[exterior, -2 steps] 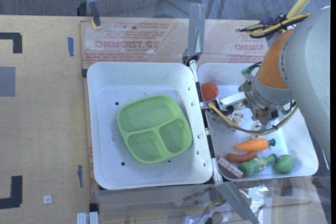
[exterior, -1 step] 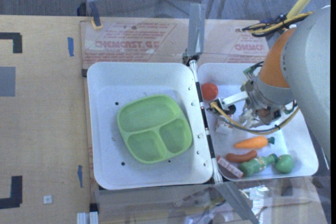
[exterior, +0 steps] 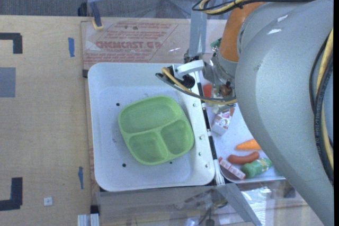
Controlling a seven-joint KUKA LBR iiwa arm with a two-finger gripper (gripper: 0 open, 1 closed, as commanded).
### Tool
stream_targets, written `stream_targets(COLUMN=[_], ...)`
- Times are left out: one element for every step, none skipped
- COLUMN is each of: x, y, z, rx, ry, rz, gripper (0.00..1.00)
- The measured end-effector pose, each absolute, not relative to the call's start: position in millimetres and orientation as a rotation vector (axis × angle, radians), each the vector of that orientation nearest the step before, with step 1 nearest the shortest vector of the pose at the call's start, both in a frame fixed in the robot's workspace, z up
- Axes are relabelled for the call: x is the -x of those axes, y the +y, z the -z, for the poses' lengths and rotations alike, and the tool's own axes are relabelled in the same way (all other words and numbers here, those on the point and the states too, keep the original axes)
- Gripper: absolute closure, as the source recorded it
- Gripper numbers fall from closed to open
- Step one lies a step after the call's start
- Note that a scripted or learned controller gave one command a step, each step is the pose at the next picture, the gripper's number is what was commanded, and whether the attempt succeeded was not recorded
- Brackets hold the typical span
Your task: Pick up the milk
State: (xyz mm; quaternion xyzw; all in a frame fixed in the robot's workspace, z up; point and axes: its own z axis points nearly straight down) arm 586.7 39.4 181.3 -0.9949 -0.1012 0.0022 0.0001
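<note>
Arm over the right bin, the milk lying below it

Nearest the camera, a sausage (exterior: 243, 157) and a carrot (exterior: 247, 144) lie loose in the right bin (exterior: 265, 177). Just beyond, the small milk carton (exterior: 221, 122) rests by the wall between the bins, so a descent has little room. The left bin (exterior: 100, 114) carries a green divided plate (exterior: 155, 129). Farther back the end effector (exterior: 212, 87) hangs above the carton, its opening impossible to tell behind wrist and cables.

A single fixed camera looks steeply down on the tabletop (exterior: 42, 114) from above, at moderate range. The left white bin (exterior: 100, 129) sits centre frame, the right bin (exterior: 241, 132) toward 3 o'clock, largely covered by the grey arm (exterior: 286, 103) entering from the right.
</note>
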Motion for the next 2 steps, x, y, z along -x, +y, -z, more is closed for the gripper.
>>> stream_targets(x=[-555.4, -479.4], y=[97.9, 45.3], z=[-206.1, -243.2], rx=[3.124, 3.125], ry=[-0.345, -0.323], rz=[-0.007, -0.016], gripper=[1.0, 1.0])
